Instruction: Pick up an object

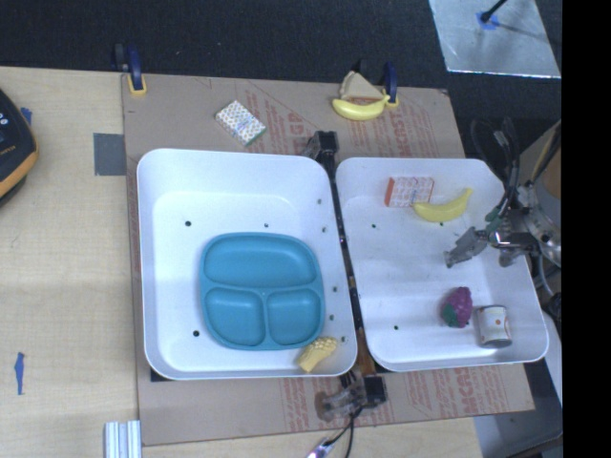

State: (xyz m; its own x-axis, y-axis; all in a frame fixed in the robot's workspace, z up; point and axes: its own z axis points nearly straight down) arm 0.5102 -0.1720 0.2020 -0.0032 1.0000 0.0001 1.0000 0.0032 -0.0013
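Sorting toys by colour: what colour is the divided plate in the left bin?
Light blue. The divided plate shows best in the camera view, lying flat in the left bin.

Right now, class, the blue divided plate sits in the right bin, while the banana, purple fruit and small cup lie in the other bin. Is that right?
Not quite. The camera view shows the blue divided plate in the left bin, not the right. The banana, purple fruit and small cup lie in the other bin, the right bin.
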